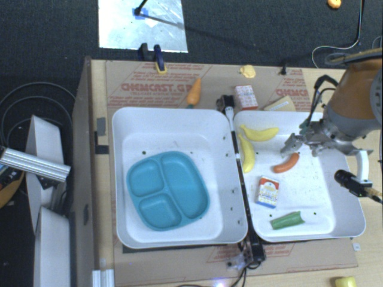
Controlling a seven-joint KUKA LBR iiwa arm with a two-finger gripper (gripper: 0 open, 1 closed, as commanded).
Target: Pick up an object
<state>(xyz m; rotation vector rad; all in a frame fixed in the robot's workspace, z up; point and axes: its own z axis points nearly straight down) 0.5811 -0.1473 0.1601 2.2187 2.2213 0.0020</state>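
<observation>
Orange-red, the sausage [286,163] lies near the right bin's [347,223] middle, with the gripper [305,143] hanging just off its two o'clock end, apparently lined up for a grab. Its fingers look spread, with nothing between them. At the sausage's ten o'clock lie two bananas [251,142]; at seven o'clock, a small carton [268,192].
</observation>
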